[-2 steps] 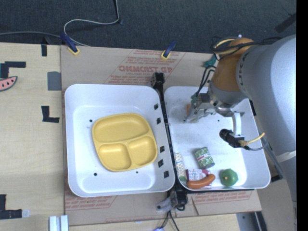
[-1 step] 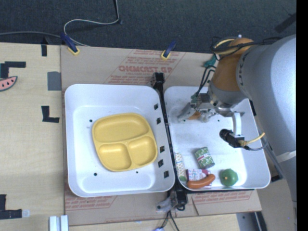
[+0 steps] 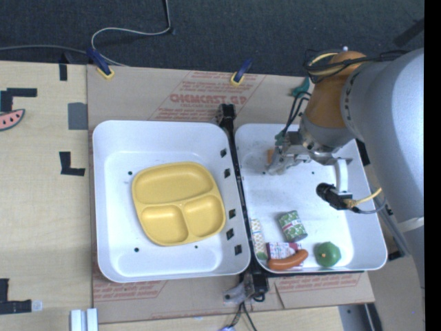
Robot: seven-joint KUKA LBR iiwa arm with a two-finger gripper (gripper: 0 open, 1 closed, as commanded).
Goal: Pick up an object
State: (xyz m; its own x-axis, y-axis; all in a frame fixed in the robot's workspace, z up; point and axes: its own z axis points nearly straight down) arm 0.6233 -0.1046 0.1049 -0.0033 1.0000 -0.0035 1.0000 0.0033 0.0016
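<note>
My gripper (image 3: 281, 159) reaches down into the upper left part of the right bin (image 3: 358, 216), close to the bin floor. A small orange thing (image 3: 271, 156) shows at its left side; whether it is held I cannot tell. At the front of the same bin lie a green packet (image 3: 291, 225), a green ball (image 3: 328, 254), a red sausage (image 3: 288, 259), a red and white carton (image 3: 275, 248) and a pale packet (image 3: 257, 236). All of these lie well in front of the gripper, apart from it.
The left bin (image 3: 114, 205) holds a yellow divided plate (image 3: 179, 202). A black ridge (image 3: 233, 178) separates the two bins. The arm's grey body (image 3: 393, 116) and orange band (image 3: 331, 102) cover the right bin's far right corner. Cables (image 3: 131, 33) lie behind the bench.
</note>
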